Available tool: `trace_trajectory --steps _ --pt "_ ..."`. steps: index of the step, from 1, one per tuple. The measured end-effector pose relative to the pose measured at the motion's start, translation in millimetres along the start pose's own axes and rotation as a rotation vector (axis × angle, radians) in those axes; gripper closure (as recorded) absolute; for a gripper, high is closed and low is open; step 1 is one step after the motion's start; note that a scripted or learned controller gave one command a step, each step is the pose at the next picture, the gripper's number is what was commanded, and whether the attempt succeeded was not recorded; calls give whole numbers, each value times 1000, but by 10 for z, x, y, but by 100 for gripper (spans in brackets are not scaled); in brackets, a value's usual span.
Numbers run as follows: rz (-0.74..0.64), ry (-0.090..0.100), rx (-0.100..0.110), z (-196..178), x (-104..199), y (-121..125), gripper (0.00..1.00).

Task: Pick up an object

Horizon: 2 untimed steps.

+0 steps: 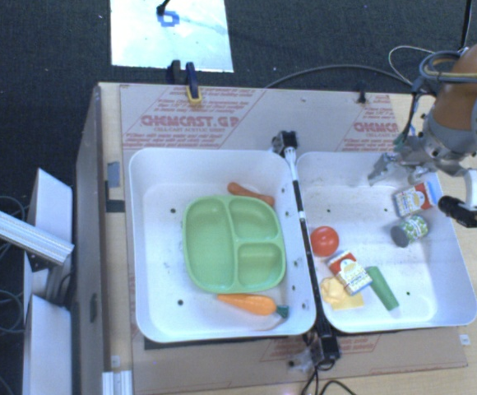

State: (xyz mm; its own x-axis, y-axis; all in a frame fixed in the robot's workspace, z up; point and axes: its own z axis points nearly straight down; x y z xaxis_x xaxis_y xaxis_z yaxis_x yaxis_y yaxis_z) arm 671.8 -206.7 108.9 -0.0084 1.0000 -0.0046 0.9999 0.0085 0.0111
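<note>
Looking down at a slant: arm in from the right, gripper (393, 166) over the back edge of the right bin (460, 299), fingers too small and blurred to read, so can't tell how far apart they are or whether anything sits between them. Right bin contents: small carton (412, 200) with red and white print just below the gripper, near the back right; grey-green lump (409, 230) just in front of the carton; red tomato (324, 239) close to the divider side; second red-white box (352, 273) lying on a yellow piece (340, 294), the two touching; green cylinder (382, 287) tilted just right of that box. Left bin (152, 220): green sectioned plate (233, 244) roughly centred, three compartments showing; one carrot (250, 304) in front of the plate near the front wall, another orange piece (250, 192) behind the plate, partly hidden by its rim. Bins sit side by side, touching along the middle, on a board with red printed lettering (189, 122). Blue clamp (190, 78) with a yellow tip at the board's back edge.
</note>
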Motion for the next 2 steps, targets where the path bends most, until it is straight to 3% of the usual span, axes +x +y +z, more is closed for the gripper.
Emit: trace_trajectory --steps 1,2 --pt "3 6 9 241 518 -24 0" --pt "2 3 5 120 504 -10 100"
